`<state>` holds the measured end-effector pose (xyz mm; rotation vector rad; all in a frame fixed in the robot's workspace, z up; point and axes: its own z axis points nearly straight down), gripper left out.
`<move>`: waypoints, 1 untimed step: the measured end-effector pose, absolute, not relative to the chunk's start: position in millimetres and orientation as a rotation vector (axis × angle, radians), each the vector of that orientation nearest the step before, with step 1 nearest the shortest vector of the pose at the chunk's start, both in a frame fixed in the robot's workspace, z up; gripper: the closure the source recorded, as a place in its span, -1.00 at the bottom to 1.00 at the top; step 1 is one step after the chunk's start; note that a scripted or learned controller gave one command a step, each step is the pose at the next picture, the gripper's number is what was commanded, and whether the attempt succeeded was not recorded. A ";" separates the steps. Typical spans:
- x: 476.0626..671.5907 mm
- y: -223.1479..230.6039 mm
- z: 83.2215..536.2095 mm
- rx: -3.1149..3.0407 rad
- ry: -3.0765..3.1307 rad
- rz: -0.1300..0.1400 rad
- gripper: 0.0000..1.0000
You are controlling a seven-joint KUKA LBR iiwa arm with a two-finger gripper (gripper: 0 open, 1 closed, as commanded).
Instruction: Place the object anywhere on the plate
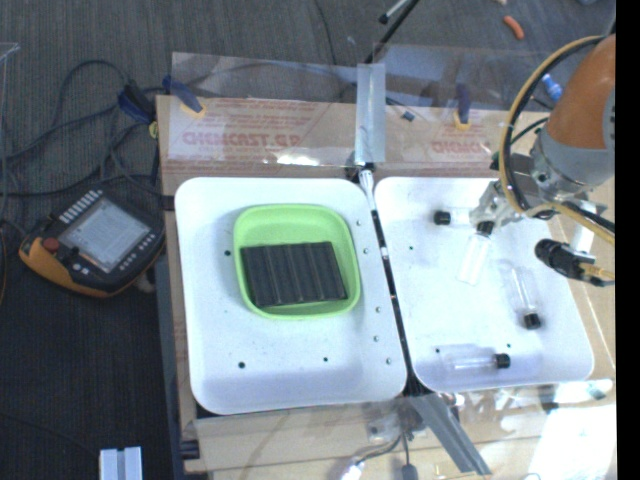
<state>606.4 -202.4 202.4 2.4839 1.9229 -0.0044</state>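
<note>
A green plate [245, 230] sits in the left bin [200, 298], with a dark ribbed slab [292, 274] lying on it. Several clear tubes with black caps are in the right bin [420, 298]. One clear tube [472, 259] slants just under my gripper [489, 215], its black cap end up against the gripper's tip; whether it is held cannot be made out. The gripper hangs over the far right part of the right bin, well away from the plate.
A second tube [521, 290] lies right of the gripper and a third tube [468, 359] near the bin's front edge. A small black cap [441, 217] sits at the back. A metal divider [380, 258] separates the bins. A teach pendant [95, 240] rests left of the bench.
</note>
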 end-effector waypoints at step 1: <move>606.5 -202.5 202.6 2.484 1.923 -0.004 -1.00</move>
